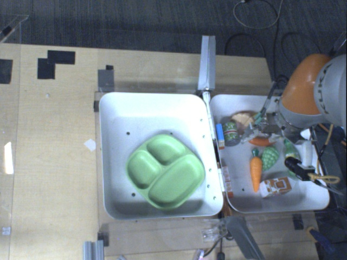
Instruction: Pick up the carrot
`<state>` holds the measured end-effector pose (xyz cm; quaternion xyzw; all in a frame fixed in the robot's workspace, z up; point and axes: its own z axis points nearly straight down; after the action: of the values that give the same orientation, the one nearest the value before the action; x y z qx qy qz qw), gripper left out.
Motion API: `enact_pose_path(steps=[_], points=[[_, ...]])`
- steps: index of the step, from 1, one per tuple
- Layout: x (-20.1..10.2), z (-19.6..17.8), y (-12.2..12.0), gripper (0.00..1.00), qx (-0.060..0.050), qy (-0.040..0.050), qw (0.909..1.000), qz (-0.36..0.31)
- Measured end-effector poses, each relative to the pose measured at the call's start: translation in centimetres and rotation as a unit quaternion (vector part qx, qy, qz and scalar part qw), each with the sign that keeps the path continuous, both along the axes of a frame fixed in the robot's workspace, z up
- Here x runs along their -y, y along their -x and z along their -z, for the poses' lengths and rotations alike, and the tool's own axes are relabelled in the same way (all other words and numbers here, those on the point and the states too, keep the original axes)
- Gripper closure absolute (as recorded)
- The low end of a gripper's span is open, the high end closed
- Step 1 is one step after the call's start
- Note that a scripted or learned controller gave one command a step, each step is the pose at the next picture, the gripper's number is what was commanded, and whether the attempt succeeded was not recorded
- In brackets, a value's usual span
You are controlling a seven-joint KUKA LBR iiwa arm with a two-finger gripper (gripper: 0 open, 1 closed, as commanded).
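A pale wooden counter (54,145) carries two shallow white bins side by side. The grey arm (331,96), with its orange band, reaches in from the right and hangs over the upper right part of the right bin (309,198).

The left bin (116,145) holds one thing: a green divided plate (165,169), lying flat a little below the bin's middle.

The right bin is crowded. The gripper (267,126) sits low over its upper middle, just above a small red-orange piece (260,142) – whether the gripper is released or clenched cannot be told from this angle, and nothing is seen held in it.

The carrot (255,173) lies on the floor of the right bin near its middle, below the gripper and apart from it. It points roughly up and down the view, green top at the upper end, orange tip toward the lower rim.

Just beside the carrot's tip, to the right, lies a small white and brown carton (275,186). A knobbly green item (270,157) rests just beside the carrot's top. Near the bin's left wall stand a small can (230,132) and, closer to the wall, a blue tube (220,135).
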<state>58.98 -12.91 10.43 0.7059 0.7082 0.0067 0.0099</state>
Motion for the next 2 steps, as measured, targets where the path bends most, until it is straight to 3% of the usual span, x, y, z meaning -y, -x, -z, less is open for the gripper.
enact_pose_path(steps=[1, 2], points=[[-1.4, 0.5, -3.9, 0.0, 0.004, -0.0006, 0.9955, 0.095], [1.9, -2.7, -1.5, 0.0, -0.008, -0.0041, 0.9866, 0.163]])
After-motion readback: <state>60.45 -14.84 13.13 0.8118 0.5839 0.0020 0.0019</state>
